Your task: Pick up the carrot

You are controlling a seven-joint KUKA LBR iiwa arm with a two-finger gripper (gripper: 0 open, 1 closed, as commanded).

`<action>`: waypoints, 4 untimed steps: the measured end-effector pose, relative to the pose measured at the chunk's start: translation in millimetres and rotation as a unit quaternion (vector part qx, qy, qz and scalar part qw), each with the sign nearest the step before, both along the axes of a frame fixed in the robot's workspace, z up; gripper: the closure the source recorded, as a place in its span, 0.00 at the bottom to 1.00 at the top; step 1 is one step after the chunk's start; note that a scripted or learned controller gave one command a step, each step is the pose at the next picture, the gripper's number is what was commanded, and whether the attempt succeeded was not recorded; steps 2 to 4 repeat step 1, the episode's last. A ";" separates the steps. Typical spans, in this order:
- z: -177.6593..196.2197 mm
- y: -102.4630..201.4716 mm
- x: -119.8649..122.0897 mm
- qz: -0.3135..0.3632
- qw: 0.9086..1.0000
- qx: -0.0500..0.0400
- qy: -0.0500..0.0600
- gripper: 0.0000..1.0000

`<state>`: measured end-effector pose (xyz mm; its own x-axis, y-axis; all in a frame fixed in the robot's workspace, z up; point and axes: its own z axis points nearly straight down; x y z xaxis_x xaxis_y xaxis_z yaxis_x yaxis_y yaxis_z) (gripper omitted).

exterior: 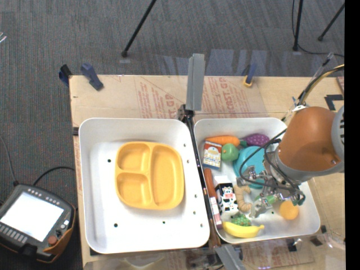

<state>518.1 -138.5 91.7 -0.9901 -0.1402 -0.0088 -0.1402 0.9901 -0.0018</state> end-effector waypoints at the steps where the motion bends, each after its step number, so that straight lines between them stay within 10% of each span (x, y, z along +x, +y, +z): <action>1: 8.8 -41.2 -29.7 0.009 1.000 0.001 0.004 0.00; 4: 8.8 -41.2 -29.7 0.009 1.000 0.001 0.004 0.00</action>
